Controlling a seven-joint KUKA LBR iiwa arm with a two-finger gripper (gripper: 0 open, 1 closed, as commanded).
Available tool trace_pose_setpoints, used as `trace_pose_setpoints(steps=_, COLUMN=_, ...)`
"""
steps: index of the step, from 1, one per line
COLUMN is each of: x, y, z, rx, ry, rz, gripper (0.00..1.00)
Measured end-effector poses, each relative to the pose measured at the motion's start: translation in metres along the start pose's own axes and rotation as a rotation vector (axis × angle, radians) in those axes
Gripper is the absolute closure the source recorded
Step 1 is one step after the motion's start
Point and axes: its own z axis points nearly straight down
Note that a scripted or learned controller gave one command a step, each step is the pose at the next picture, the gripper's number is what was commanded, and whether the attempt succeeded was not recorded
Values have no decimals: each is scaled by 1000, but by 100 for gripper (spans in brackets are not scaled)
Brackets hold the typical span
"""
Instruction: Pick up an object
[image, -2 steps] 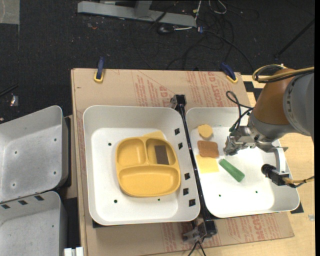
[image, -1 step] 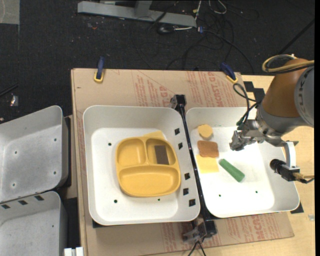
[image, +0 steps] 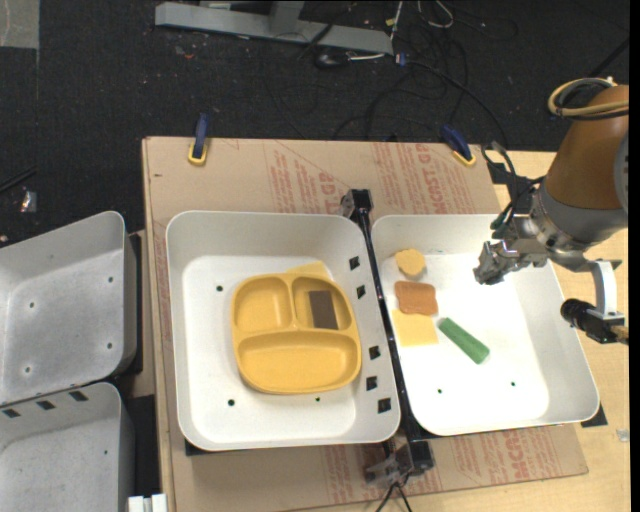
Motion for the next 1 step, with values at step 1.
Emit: trace_pose_setpoints(steps=1, x=53, y=-15, z=6, rx=7, ry=4, rz=-5, gripper=100)
